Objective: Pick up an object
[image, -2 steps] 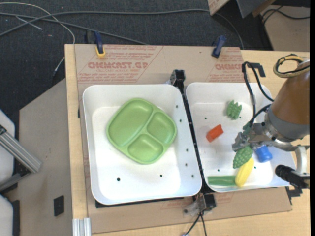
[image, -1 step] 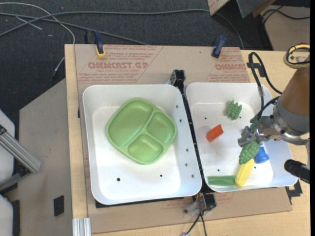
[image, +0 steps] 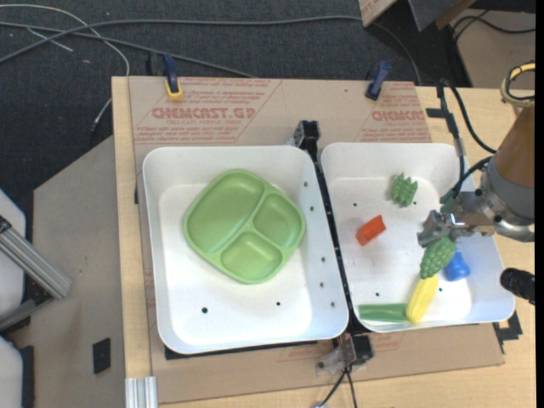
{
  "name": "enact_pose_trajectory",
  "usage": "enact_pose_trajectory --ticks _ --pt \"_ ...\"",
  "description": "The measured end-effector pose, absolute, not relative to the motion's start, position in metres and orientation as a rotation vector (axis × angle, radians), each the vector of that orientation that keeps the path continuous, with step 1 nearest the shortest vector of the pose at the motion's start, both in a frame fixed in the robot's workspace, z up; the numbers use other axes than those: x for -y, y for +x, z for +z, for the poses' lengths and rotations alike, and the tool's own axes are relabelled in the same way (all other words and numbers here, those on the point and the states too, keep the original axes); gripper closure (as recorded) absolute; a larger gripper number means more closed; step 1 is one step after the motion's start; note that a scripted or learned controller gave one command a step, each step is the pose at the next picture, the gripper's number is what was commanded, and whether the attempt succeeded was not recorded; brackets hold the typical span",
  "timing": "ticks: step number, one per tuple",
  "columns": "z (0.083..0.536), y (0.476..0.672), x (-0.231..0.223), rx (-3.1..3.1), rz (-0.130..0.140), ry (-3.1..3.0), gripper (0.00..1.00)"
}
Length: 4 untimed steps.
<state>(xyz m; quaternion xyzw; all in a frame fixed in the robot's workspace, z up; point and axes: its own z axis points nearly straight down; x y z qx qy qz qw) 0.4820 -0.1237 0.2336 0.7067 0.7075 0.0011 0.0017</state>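
gripper [image: 439,228] over right bin [image: 387,155] | finger state: cannot tell | corn toy [image: 429,280] just below | plate [image: 245,225] in left bin [image: 170,168]

The arm [image: 518,172] runs off the right edge of the frame, and the blue toy [image: 458,269] sits partly behind the green bumpy toy [image: 437,257].

Both white bins [image: 161,253] are looking like smooth, slightly glossy plastic. The green divided plate [image: 244,225] is showing a smooth matt plastic finish. The corn cob [image: 422,297] and the green bumpy piece [image: 437,257] are appearing as knobbly moulded plastic. The table [image: 127,143] is showing a printed cardboard-like sheet, matt. The tool [image: 442,225] is gleaming like bare metal.
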Motion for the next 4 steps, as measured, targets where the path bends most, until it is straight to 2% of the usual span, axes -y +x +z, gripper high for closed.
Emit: enact_pose_trajectory --ticks 1,4 --pt "0.242 0.502 0.069 -2.228 0.004 2.214 1.00" --pt "0.226 0.547 -0.072 -2.225 0.002 2.217 1.00"
